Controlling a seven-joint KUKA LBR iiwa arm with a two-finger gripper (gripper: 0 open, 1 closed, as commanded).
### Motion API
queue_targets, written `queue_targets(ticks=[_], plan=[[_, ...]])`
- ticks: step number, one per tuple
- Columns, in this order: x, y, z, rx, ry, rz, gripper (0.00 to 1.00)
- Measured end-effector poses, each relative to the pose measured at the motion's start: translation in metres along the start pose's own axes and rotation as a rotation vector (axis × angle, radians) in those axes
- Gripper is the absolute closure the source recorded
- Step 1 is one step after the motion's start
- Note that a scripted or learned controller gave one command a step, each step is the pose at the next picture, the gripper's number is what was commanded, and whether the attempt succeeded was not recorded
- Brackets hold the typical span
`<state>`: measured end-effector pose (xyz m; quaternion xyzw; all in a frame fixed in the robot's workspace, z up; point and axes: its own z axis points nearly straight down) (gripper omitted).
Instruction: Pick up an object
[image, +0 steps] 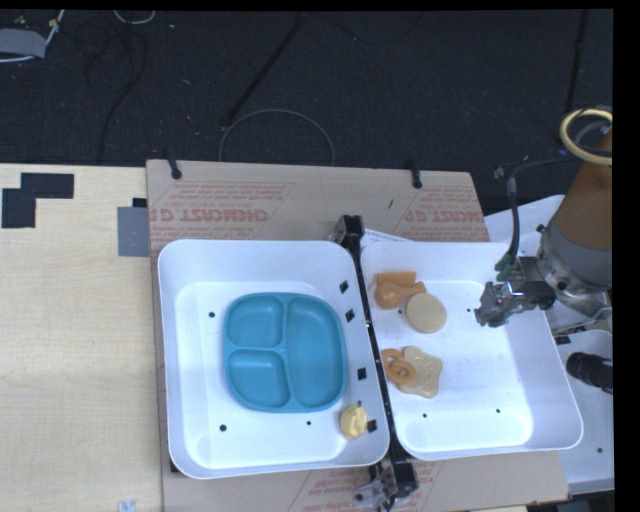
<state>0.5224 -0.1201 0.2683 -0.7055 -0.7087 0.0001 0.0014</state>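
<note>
End effector (497, 305) over right bin (520, 400) far edge, finger state can't tell. Round cream piece (426, 313) just left of it; blue divided plate (284, 351) far left.

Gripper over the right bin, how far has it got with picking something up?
Done: the gripper has reached the right bin, near its right wall. In hand: I see nothing between its fingers. Left: the whole pick. The round cream piece and two orange pieces lie apart from it on the bin floor; a yellow lump sits beside the blue tray in the left bin.
</note>
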Motion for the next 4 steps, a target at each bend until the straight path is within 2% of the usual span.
queue_targets(ticks=[1,2,3,4], plan=[[0.044,0.014,0.002,0.001,-0.001,0.001,1.0],[0.099,0.027,0.019,0.003,0.0,0.0,1.0],[0.152,0.043,0.021,0.001,0.0,0.0,1.0],[0.197,0.046,0.037,0.004,-0.001,0.001,1.0]])
